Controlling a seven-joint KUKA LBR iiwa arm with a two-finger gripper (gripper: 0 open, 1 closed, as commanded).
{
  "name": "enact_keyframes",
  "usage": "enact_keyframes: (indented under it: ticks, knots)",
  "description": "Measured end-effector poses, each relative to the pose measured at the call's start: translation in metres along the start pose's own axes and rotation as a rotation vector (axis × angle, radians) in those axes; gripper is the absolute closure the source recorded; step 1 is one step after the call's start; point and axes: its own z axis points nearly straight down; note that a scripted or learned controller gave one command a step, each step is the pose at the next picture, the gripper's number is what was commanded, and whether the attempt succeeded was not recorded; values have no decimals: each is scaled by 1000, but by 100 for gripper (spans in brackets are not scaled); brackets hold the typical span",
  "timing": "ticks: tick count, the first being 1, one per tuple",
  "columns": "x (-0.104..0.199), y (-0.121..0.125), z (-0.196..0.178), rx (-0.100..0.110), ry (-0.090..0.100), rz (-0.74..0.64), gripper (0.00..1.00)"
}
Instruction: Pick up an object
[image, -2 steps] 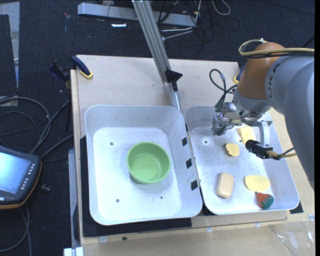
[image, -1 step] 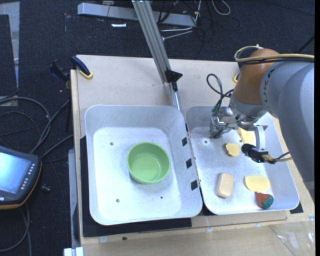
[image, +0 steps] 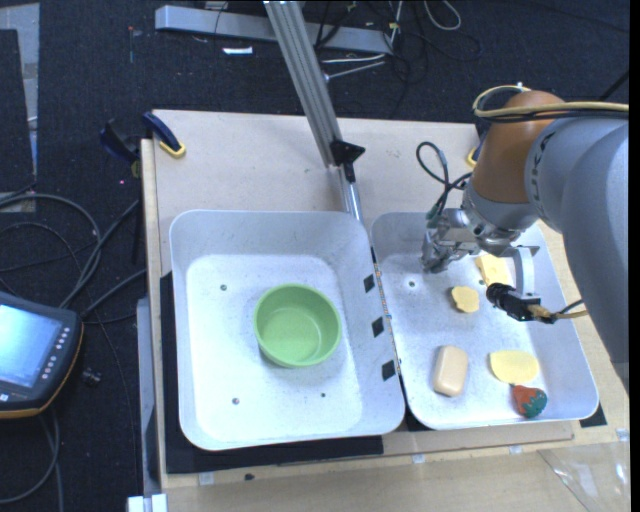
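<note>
Pick attempt: the gripper (image: 437, 262), its opening hidden from view, hangs low at the right bin's (image: 575, 345) far-left corner, while candidate objects, among them a tan block (image: 450, 370), lie loose toward the near edge.

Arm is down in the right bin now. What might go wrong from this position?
The end effector sits near the right bin's back-left corner, apart from the small yellow piece, so a close here would likely miss. The black clip and cable hang low over the items and may snag or nudge them.
</note>
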Motion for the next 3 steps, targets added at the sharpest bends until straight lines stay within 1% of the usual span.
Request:
enact_keyframes:
  ticks: [1, 2, 3]
  knots:
    - [6, -4, -46, -3, 0, -1, 100]
    - [6, 7, -96, -4, 0, -1, 100]
    - [6, 7, -131, -2, 0, 0, 100]
